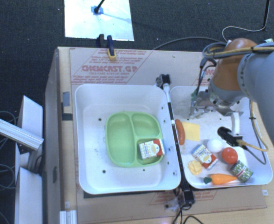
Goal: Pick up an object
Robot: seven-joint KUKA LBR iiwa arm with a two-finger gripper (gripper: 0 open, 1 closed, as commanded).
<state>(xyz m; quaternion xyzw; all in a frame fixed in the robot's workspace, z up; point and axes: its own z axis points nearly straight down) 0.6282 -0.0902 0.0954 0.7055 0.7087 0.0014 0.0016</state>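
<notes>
Hovering gripper (198,107) at upper right bin (263,171), finger state unclear; risking a miss — cheese slice (191,131) is lying flat, sausage (180,131) is hugging the wall.

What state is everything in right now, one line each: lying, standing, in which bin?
Green divided plastic plate: flat in the left bin.
Small juice carton: lying in the plate's lower right compartment.
Second small carton: lying in the right bin.
Orange toy carrot: lying near the right bin's front edge.
Yellow cheese slice: flat, right bin.
Gripper: above the right bin's back part.
</notes>
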